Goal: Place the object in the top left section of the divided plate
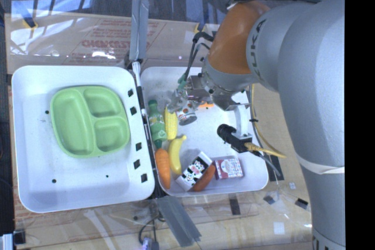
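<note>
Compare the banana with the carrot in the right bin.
The banana is yellow; the carrot is orange. The banana curves, while the carrot runs straight and tapers. The banana lies further from the bin's left wall; the carrot lies beside that wall. Both lie flat, side by side, among the other toy foods.

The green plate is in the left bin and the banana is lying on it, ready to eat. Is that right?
Not quite. The green plate is in the left bin, but the banana isn't on it. The camera view shows the banana lying in the right bin, next to the carrot and the corn. The claw is over that right bin too.
</note>
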Controlling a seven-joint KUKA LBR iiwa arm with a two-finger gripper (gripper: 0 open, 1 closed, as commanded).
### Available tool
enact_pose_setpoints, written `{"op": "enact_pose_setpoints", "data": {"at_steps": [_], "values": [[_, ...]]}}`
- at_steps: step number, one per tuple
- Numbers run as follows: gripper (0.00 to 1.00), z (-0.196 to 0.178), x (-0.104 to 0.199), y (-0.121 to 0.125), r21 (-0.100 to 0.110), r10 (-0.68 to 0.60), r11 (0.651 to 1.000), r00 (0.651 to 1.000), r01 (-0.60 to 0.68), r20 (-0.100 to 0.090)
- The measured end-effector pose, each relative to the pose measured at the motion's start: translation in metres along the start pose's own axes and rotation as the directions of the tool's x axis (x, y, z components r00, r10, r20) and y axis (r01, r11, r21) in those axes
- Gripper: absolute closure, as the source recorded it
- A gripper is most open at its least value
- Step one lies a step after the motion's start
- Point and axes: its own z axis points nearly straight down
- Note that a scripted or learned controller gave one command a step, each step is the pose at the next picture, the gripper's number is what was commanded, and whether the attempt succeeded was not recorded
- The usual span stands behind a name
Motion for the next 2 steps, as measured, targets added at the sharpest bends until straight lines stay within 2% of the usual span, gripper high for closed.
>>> {"op": "enact_pose_setpoints", "data": {"at_steps": [1, 2], "values": [[1.0, 0.0009, 0.0759, 0.0469, 0.002, 0.118, 0.993, 0.993, -0.118, 0.001], [0.0, 0.0007, 0.0756, 0.0469, 0.002, 0.119, 0.993, 0.993, -0.119, 0.001]]}}
